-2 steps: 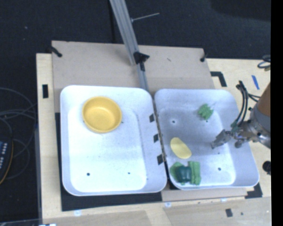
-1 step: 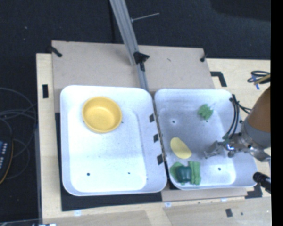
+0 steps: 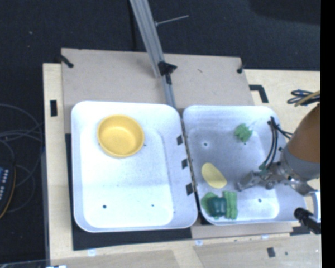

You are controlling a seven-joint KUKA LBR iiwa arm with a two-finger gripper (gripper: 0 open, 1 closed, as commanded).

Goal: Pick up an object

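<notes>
Low in the right bin (image 3: 192, 149), toward the lower right of the frame, the gripper (image 3: 251, 181) hangs over bare floor, and whether it is apart or together cannot be told from this slant; nothing shows between its tips. Just left of it lies a yellow piece (image 3: 213, 175), pale and flat, and below that, in the bin's lower left corner, a teal object (image 3: 216, 206) touches a green block (image 3: 230, 205). Above the gripper, near the bin's upper middle, sits a small green lump (image 3: 243, 132), well apart from the rest. The yellow piece looks the nearest candidate: a good try would likely centre over it, straddle its short width, and come down square so it is not pushed against the wall. The teal and green pair, pressed together in a corner, would probably be harder to straddle cleanly. By count: two bins, four objects in the right one, and one yellow bowl (image 3: 120, 135) in the upper part of the left bin (image 3: 123, 205). One arm (image 3: 307, 144) enters from the right edge.
</notes>
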